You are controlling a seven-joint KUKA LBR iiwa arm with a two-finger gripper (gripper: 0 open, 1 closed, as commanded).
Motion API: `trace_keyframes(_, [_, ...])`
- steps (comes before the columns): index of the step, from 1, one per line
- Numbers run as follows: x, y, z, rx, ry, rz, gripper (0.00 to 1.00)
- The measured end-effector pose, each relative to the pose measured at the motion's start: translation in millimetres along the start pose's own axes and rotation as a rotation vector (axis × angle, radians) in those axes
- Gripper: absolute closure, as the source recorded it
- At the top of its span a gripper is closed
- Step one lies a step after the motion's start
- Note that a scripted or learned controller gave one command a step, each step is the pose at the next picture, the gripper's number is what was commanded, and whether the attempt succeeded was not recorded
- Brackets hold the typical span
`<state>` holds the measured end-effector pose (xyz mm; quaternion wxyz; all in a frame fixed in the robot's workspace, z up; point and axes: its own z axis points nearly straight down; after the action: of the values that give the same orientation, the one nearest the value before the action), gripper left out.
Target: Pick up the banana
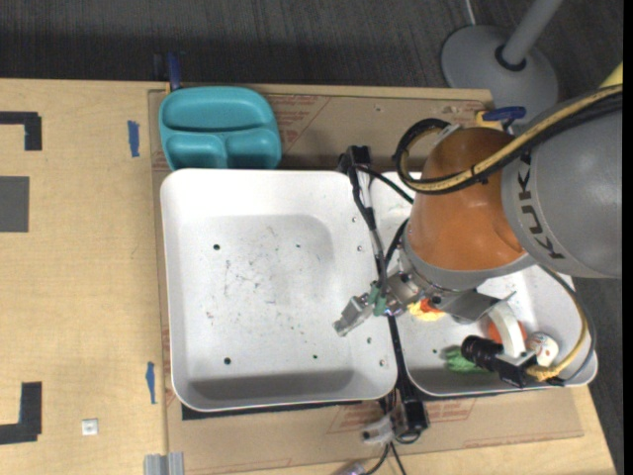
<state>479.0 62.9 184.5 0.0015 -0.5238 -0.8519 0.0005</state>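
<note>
KUKA arm [554,196] reaches in from the frame's right, its orange band [463,206] hanging over the seam between the two white bins. The pincer [358,312] sits low at centre, over the right edge of the left bin [198,265], its grey tip pointing down-left. We cannot tell whether it is open or closed, and we see nothing held in it.

The banana: we can't pick it out for sure. The right bin [584,364] is mostly covered by the wrist; at lower right we make out a black object [485,352], a green bit [457,364], a white-and-orange roll [509,327] and a small red-yellow patch [427,310] just under the wrist. No clear banana shape among them. A yellow curve near the bin's right rim looks to us like cable, not fruit.

A teal tray [220,129] sits on the counter [79,265] at upper left, beyond the left bin.

Our read: the step in hand is locating and approaching, w/ the grasp not yet made. To do it well, we'd shift toward the right bin's clutter, confirm the fruit first, then come down w/ the pincer across its narrow width, clear of the black object and the bin wall, and lift straight up.
</note>
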Motion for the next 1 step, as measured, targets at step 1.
trace_keyframes(1, [19.2, 17.0, 60.2, -0.018, -0.007, -0.039, 0.00])
